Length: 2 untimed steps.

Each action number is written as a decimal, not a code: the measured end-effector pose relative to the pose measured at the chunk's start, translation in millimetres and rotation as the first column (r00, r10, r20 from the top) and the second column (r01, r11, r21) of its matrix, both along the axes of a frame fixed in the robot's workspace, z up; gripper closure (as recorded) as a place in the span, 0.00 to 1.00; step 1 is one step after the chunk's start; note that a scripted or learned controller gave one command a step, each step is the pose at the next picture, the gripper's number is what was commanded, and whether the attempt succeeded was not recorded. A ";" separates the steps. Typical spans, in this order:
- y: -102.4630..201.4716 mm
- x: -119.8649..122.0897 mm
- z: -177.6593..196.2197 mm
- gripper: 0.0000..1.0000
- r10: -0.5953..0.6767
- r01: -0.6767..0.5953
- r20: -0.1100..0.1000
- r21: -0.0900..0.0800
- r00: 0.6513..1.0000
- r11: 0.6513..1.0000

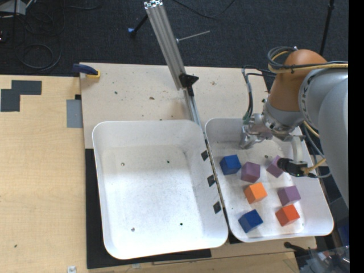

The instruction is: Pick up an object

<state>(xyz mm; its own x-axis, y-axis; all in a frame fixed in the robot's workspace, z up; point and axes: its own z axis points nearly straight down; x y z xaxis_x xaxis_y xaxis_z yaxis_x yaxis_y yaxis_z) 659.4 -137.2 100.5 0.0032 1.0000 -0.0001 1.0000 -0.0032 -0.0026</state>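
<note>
Gripper (250, 140) hangs over the right bin's (318, 226) far end; whether it is parted or closed I cannot tell. Nearest, a blue cube (230, 164) looks light, rigid, best pinched across flat opposite faces.

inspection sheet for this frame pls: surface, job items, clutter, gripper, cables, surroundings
Surface: bench bears two white bins, left bin and right bin, side by side.
Job's things: right bin holds seven cubes: blue cube, purple cube, orange cube, second blue cube, red cube, purple cube at right, purple cube near arm.
Clutter: nothing seen.
Grippers: gripper low over the right bin's far end, apart from the cubes; jaw state cannot be told.
Cables: cables loop along the arm; more on the dark floor.
Surroundings: slanted aluminium post, blue clamp.
</note>
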 end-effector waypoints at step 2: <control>7.3 -7.1 94.2 1.00 0.005 -0.005 0.006 0.000 1.000 1.000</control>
